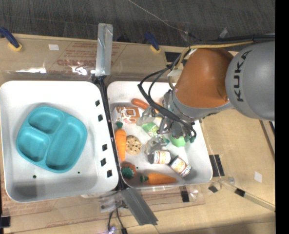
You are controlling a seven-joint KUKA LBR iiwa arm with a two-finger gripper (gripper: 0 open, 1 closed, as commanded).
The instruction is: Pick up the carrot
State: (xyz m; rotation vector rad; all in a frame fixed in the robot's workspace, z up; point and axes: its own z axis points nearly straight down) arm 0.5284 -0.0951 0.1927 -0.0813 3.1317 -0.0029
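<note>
The gripper hangs low in the right bin; whether it is open or closed cannot be told. Two carrots lie there, one along the left wall, another by the front wall, alongside two jars and one cookie. The left bin holds one teal tray.

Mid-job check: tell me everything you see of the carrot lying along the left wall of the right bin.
The carrot is orange, glossy like plastic, with a small green top at its upper end near the divider. It lies flat, running lengthwise along the left wall of the right bin, tapering toward the camera-near end. A round cookie sits just to its right, seemingly touching it. The gripper hangs apart from it, farther right. A second carrot lies by the near wall.
</note>
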